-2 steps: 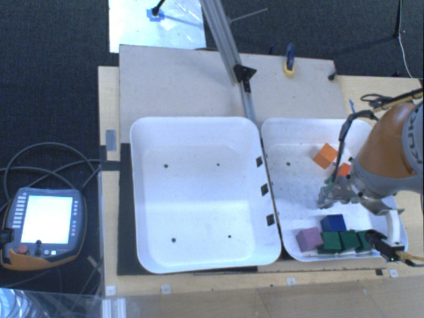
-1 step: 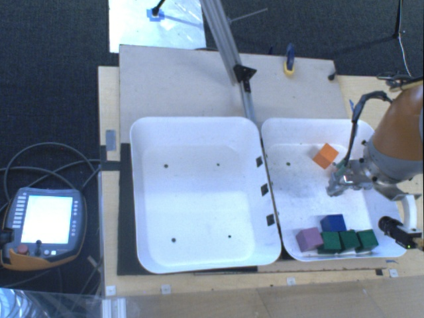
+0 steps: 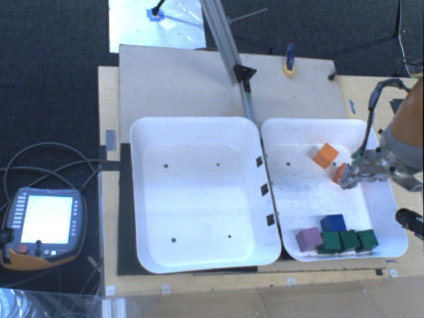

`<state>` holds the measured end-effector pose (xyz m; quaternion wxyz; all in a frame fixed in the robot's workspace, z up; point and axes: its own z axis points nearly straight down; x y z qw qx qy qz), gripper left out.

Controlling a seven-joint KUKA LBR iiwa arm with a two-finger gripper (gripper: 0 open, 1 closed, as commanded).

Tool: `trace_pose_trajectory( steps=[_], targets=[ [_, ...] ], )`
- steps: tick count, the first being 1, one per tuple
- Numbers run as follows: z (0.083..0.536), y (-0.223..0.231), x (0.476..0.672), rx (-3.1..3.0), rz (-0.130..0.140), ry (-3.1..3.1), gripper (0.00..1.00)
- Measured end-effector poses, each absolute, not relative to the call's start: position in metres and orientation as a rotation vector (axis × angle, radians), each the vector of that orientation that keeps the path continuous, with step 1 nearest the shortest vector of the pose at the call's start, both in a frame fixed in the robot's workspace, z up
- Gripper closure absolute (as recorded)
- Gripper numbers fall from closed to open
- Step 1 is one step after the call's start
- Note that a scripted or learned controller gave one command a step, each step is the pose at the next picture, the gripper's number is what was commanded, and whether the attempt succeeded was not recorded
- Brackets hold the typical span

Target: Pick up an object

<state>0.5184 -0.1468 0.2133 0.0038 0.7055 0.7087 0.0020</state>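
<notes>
Camera view: we see the gripper (image 3: 346, 177) low in the right bin (image 3: 289, 244), closed around a red-orange piece (image 3: 338, 172).

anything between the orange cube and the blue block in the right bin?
No. In the camera view, bare white bin floor separates the orange cube from the blue block. The gripper sits just off to the right of that line.

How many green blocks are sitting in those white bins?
2, side by side at the near edge of the right bin: one green block next to the purple block, the other toward the corner. None seem hidden.
</notes>
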Motion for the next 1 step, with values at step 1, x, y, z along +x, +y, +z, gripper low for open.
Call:
trace_pose_trajectory(
  steps=[1],
  targets=[
    [0.2675, -0.1473, 0.5208, 2.210, 0.007, 2.221, 1.00]
  ],
)
